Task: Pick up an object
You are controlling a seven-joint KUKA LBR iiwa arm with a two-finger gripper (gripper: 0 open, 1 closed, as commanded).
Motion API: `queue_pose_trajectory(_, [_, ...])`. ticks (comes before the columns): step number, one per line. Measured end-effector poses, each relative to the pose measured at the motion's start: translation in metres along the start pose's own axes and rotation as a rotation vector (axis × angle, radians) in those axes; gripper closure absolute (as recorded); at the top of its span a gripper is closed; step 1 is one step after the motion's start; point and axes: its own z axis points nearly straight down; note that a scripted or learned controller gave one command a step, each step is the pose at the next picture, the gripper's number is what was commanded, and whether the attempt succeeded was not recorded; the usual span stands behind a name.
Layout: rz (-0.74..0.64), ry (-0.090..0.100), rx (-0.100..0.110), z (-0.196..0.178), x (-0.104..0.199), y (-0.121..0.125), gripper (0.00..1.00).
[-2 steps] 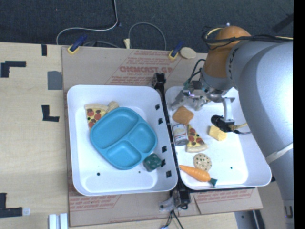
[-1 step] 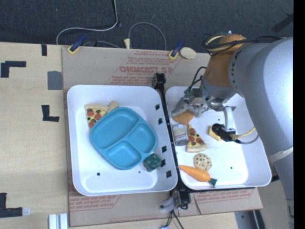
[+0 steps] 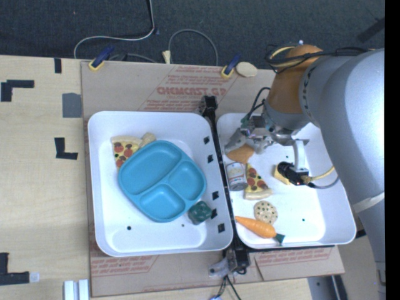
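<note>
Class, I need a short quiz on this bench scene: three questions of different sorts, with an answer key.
1. True or false: the blue tray lies in the left bin.
2. Which lies nearest the front rim of the right bin? A) carrot B) can C) cookie
3. Fill in: the pizza slice in the left bin is partly tucked under the ______.

Key: 1 true; 2 A; 3 tray.
</note>
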Motion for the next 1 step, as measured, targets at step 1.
queue_pose_trajectory(1, [-0.003,0.001,0.008,0.0010,-0.0008,0.0248,0.00])
